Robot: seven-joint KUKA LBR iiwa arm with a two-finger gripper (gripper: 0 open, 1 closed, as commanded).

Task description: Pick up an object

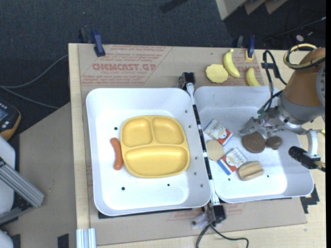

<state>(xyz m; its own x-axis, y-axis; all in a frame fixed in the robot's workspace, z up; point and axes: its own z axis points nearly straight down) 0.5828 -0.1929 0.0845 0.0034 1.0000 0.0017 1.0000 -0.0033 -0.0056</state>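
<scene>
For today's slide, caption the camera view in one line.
Grey arm's gripper over right white bin beside brown round patty.

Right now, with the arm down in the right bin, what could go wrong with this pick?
1. The gripper sits right at the brown round patty, which touches a smaller brown piece; a grasp may drag both or slip off the flat disc.
2. The bread roll and small cartons lie close by, so a sweep could knock them.
3. The bin wall is near the arm.
</scene>
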